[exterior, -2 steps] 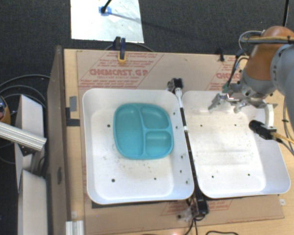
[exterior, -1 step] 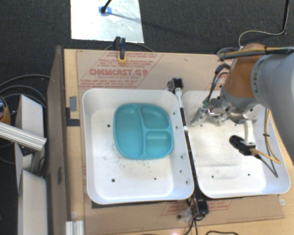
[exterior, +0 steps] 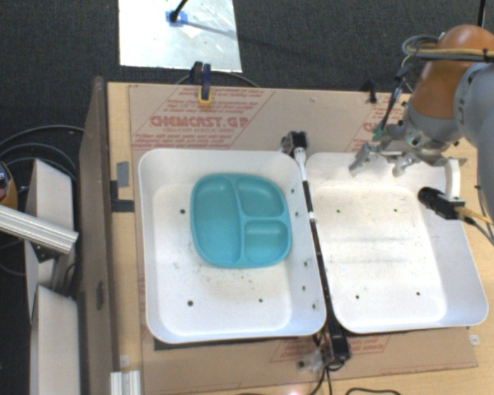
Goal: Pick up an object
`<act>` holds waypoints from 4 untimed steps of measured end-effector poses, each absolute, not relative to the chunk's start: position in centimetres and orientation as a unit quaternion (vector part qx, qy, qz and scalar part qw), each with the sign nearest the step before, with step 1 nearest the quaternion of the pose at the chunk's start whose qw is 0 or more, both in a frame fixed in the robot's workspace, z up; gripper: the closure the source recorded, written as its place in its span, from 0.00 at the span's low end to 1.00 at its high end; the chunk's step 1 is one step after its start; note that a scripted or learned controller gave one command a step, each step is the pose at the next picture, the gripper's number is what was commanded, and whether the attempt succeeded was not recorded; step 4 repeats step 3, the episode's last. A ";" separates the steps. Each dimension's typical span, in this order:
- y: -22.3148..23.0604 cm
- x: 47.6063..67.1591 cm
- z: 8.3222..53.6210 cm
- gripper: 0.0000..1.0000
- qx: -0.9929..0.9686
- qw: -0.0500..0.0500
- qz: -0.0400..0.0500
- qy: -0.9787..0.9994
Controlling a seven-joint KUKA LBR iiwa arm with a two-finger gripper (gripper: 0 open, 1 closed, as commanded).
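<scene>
1. The only thing on offer is the teal divided plate (exterior: 240, 220), lying flat in the left bin (exterior: 160, 303), a little above the bin's middle, compartments facing up.
2. The gripper (exterior: 382, 160) hangs over the far edge of the right bin (exterior: 445, 303), well apart from the plate, with nothing between its fingers; they look spread, so I read it as open.
3. Risk one, as I judge it: the plate is wide, shallow and smooth, so a grab from above on its flat middle would likely close on nothing. The raised rim or a divider ridge looks the better bite.
4. Risk two: a hard push at the rim could tip the plate or skate it against the bin wall.
5. Containers: the left bin holds the plate, with dark specks on its floor beside it.
</scene>
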State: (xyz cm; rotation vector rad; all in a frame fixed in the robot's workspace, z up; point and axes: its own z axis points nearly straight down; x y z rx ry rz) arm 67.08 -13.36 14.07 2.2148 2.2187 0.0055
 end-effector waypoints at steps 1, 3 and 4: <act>-9.8 65.3 8.4 0.00 0.705 0.000 0.000 0.709; -14.8 66.9 9.9 0.00 0.707 0.002 0.001 0.707; -14.8 66.9 9.9 0.00 0.707 0.002 0.001 0.707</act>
